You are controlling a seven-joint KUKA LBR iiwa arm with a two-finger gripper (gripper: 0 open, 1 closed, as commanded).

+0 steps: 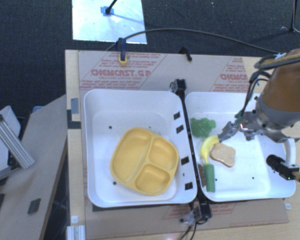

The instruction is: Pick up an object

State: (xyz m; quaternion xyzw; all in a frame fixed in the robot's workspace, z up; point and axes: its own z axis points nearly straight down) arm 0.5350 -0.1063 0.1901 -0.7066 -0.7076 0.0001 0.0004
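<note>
The right bin (250, 186) holds a green broccoli piece (202, 127), a yellow banana (207, 147), a tan slice of bread (223, 155) and a green stick-like piece (209, 178) near the divider. My gripper (227, 132) comes in from the right and hangs just above the bread's upper edge, between the broccoli and the bread. Nothing shows between its fingers. The arm's orange band (286, 86) sits above the bin's right side.
A yellow divided plate (145, 160) lies in the left bin (100, 134). A black cable (200, 34) runs across the back of the bench. The divider with black clips (187, 139) separates the bins.
</note>
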